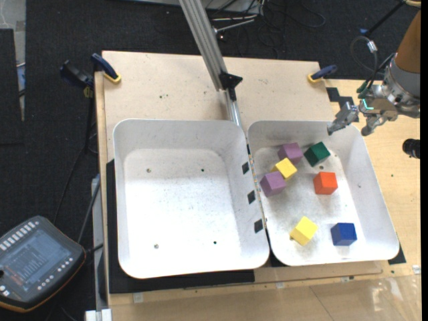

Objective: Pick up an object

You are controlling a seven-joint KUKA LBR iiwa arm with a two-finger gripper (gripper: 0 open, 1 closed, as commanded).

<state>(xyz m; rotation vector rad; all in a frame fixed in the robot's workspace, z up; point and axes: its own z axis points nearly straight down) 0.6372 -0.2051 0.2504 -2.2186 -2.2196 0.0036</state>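
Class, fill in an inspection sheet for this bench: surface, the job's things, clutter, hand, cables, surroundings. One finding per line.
Surface: wooden bench bearing two white bins; left bin, right bin.
Job's things: seven blocks in the right bin: two purple, two yellow, green, orange, blue.
Clutter: nothing seen.
Hand: hand above the right bin's far right corner, holding no block.
Cables: dark cables near the arm and along the floor at the top.
Surroundings: clamps at the bench's far corners, metal pole, pendant at lower left.
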